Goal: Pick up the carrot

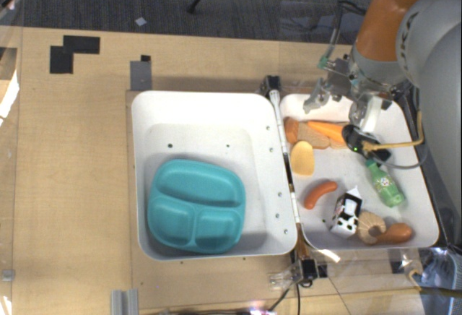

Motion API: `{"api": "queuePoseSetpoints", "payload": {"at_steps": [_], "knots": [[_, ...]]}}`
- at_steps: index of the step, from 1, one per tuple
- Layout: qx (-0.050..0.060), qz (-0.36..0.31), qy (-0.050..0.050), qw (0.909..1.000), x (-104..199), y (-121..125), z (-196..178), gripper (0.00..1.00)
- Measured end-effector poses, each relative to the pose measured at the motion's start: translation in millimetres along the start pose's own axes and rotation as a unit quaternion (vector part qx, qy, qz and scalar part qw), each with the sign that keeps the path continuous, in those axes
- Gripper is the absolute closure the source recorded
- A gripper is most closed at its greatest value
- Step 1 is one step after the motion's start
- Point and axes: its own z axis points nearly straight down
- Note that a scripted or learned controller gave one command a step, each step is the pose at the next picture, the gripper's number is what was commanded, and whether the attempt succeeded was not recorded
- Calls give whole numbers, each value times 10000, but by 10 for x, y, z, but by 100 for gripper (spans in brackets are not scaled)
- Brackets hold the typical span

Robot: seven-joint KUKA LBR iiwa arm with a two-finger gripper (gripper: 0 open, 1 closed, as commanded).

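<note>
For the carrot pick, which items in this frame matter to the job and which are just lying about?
Belongs to the job:
carrot, in the right bin
gripper, just above the carrot

Just lying about:
teal divided plate in the left bin
sausage
green bottle
yellow piece
black-and-white cow toy

Matt teal plastic tray [195, 204] in a smooth white bin [209, 108] on a wooden bench [72, 183].

Left bin [144, 162]: teal divided tray [195, 204]. Right bin [422, 216]: green bottle [384, 184], sausage [319, 193], yellow piece [302, 158], black-and-white cow figure [347, 214], bread roll [393, 233].
</note>
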Motion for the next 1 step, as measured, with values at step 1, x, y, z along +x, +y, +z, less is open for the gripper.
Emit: {"api": "queuePoseSetpoints", "payload": {"at_steps": [1], "knots": [[-50, -388, 8, 9992, -384, 224, 1141, 0]]}}
